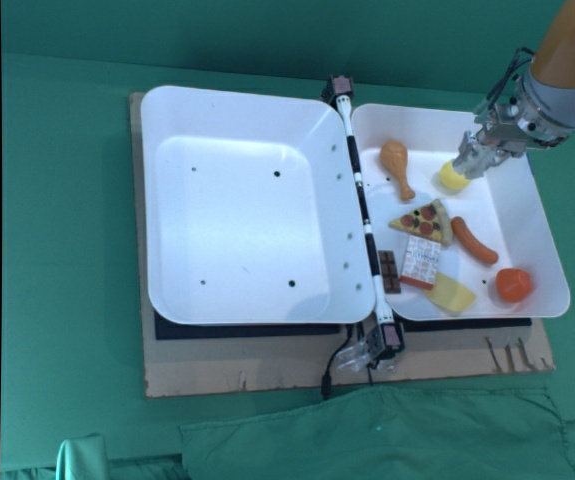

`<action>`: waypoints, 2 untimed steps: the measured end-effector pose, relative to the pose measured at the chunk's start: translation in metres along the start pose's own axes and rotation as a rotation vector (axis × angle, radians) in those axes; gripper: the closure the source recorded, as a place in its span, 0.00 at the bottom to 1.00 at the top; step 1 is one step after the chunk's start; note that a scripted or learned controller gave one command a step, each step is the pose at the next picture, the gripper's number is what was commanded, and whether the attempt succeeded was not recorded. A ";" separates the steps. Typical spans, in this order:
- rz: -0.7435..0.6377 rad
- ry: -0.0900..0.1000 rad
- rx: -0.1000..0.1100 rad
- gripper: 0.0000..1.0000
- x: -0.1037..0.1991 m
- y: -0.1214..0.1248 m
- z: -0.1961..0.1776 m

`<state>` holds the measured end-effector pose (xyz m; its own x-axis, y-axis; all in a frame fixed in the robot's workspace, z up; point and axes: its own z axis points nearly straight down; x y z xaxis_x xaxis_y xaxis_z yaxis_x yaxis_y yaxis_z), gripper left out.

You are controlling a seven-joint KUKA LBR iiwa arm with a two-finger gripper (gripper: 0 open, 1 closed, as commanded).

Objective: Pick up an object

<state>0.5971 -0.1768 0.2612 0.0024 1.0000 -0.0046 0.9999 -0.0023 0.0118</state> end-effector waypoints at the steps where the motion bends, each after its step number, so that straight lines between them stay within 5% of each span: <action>1: 0.000 0.000 0.000 1.00 0.006 0.002 -0.050; 2: 0.001 0.000 -0.001 1.00 0.004 -0.006 -0.112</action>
